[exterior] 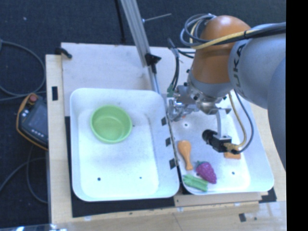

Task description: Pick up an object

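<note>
Toys [197,170] lie toward the lower middle of the frame, below my gripper [179,109], whose state I cannot tell from here.

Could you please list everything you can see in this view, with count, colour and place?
bins: two, white, side by side on the bench
bowl: one, green, left bin
orange piece: one, right bin, near its left wall
purple fruit: one, right bin, front
green piece: one, right bin, front edge
handheld unit: one, black and orange, left of bench
arm: one, grey and orange, over right bin
gripper: one, metal, over right bin's rear
</note>
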Action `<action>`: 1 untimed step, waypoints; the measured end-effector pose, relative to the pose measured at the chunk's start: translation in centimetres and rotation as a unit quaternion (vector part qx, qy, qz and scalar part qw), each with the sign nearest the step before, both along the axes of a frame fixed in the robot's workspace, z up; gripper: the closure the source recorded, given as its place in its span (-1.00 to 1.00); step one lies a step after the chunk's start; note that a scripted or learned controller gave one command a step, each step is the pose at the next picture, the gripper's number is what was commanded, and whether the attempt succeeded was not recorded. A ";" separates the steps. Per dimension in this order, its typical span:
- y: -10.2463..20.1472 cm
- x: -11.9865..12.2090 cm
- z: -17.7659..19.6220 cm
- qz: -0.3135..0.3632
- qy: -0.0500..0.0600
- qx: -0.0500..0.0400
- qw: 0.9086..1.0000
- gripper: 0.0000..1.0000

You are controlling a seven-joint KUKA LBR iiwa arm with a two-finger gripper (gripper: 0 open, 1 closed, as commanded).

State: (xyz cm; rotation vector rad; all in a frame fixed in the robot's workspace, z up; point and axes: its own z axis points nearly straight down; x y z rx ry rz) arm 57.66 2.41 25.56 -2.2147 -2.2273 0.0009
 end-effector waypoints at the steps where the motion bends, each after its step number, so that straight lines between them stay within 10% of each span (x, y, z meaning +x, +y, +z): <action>1: 5.4 -0.9 -1.6 0.001 0.000 0.000 1.000 1.00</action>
